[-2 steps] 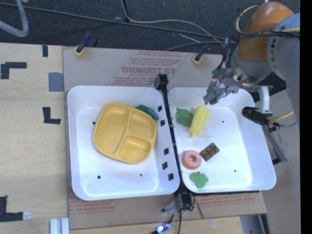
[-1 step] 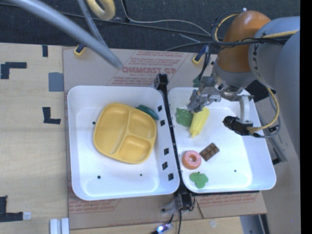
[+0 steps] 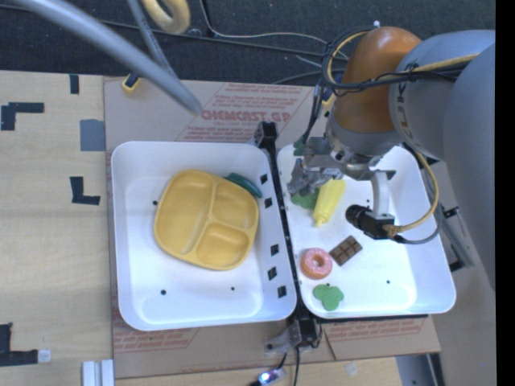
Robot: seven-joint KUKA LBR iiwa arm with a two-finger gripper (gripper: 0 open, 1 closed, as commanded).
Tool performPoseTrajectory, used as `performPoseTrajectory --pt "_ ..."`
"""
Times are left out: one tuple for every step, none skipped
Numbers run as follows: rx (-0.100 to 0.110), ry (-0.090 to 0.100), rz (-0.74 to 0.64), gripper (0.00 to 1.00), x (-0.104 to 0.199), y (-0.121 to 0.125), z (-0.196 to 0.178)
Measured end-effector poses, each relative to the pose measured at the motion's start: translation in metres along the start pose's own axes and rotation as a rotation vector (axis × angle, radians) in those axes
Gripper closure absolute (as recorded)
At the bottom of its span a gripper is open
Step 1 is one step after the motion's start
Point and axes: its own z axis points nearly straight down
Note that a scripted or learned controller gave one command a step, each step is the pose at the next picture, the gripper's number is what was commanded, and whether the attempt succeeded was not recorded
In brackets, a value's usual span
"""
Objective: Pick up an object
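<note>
My gripper (image 3: 310, 185) hangs low over the far left part of the right bin (image 3: 418, 288), under the grey arm and its orange band. Directly beside it lies a yellow bottle-shaped toy (image 3: 328, 200), with a green piece (image 3: 302, 200) showing at the gripper's lower edge. Nothing can be made out between the fingers. Nearer the front of that bin lie a pink doughnut (image 3: 315, 263), a brown chocolate bar (image 3: 345, 250) and a green leaf-shaped toy (image 3: 328, 297).
The left bin (image 3: 133, 215) holds a yellow divided plate (image 3: 207, 219) with a dark green object (image 3: 245, 183) at its far right edge. A black divider (image 3: 278, 215) separates the bins. Cables (image 3: 418, 215) loop off the wrist over the right bin.
</note>
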Motion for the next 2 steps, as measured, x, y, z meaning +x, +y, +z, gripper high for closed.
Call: performPoseTrajectory --pt "-0.001 0.000 -0.001 1.00 0.047 -0.011 -0.009" --pt "0.000 -0.001 -0.001 1.00 0.089 -0.032 -0.016"
